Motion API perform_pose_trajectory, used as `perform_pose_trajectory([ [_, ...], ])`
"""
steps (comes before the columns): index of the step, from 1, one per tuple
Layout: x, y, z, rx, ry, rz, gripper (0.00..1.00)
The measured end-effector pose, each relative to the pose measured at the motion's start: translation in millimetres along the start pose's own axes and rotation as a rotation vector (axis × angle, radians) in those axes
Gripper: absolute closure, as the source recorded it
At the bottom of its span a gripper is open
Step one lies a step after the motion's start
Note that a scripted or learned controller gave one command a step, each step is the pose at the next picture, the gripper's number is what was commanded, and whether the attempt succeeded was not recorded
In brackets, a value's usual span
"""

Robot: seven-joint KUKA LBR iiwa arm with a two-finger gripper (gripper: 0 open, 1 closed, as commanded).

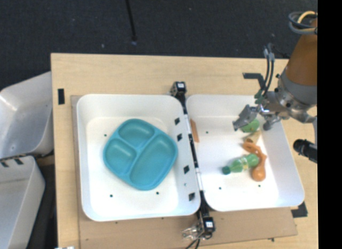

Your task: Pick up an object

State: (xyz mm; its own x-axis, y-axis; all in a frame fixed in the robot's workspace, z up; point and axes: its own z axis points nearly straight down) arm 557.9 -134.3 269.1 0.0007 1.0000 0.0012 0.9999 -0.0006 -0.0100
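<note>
Overhead, the gripper (pixel 255 118) hangs over the right bin (pixel 283 189) near its far edge, jaws clamped on a green object (pixel 250 126). Nearer, a green bottle (pixel 240 164) touches an orange toy (pixel 256 160); a blue divided plate (pixel 140 153) lies in the left bin (pixel 88 200).

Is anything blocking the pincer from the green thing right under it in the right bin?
Nothing visible blocks it. The pincer sits right over a small green object near the right white bin's far side. A curved orange piece and a green bottle-like toy lie nearer, clear of it.
</note>
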Motion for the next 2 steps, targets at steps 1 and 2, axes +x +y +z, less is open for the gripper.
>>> perform_pose_trajectory([
  [1,0,2,-6,-0.011,-0.002,-0.002,0.00],
  [2,-4,8,56,-0.005,-0.003,0.000,0.00],
])
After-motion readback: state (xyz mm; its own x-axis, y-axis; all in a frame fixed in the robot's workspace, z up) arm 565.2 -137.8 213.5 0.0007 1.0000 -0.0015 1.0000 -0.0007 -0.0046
